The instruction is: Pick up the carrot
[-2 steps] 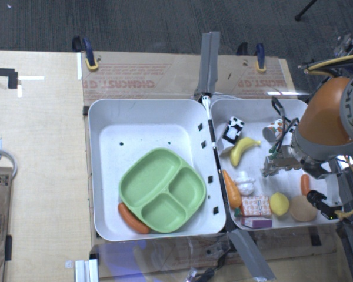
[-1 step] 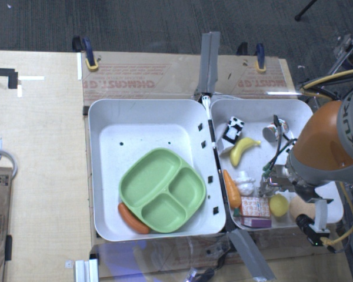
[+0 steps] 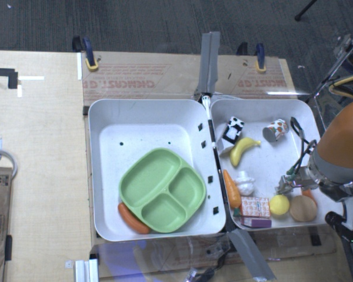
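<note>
Arm enters from the right edge of the view, orange band above the wrist; the hand [image 3: 288, 184] sits low over the right bin [image 3: 265, 106], toward its near-right part. Whether it is open or closed I cannot tell: the wrist hides most of it at this slant, and nothing is visibly held. Target: the carrot [image 3: 232, 188] lies well to the left of the hand, flat on the bin floor, long axis running along the divider wall between the two bins, its left flank touching or nearly touching that wall. Judgement: this placement leaves little room on the wall side, so a grasp would probably need to straddle the carrot across its width from above, with one side squeezed against the wall. Between hand and carrot: a small white crumpled item [image 3: 245, 185] just beside the carrot, and a printed box [image 3: 256, 207] near the carrot's lower end; both crowd the approach. Just below-left of the hand sits a lemon [image 3: 279, 205], with a tan round object [image 3: 303, 209] just below the hand. Further up-left of the hand: banana [image 3: 243, 150], a black-and-white toy [image 3: 233, 130], a small cup [image 3: 276, 130]. Far left of the hand, the left bin [image 3: 106, 157] holds a green divided plate [image 3: 162, 190] with an orange-red sausage-like piece [image 3: 132, 217] tucked at its edge; similar colour, possible confusion with the target. Task judged not yet begun: hand not on carrot
</note>
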Action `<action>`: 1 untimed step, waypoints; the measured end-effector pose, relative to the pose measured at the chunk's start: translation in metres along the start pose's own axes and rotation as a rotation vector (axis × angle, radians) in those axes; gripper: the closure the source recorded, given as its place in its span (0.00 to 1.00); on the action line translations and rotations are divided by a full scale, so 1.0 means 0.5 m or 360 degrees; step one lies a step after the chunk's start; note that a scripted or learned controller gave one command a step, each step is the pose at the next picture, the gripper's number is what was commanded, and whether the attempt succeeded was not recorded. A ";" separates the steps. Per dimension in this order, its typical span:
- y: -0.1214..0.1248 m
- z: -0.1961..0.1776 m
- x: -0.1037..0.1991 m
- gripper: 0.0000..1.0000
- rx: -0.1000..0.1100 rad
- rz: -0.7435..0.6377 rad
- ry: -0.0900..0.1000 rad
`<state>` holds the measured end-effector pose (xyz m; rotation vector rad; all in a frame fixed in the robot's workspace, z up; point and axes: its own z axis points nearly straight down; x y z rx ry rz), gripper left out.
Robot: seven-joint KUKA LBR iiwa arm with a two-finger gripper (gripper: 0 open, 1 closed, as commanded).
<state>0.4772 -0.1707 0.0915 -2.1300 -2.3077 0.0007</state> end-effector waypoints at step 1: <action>0.047 0.001 0.045 1.00 0.0001 -0.0008 0.0000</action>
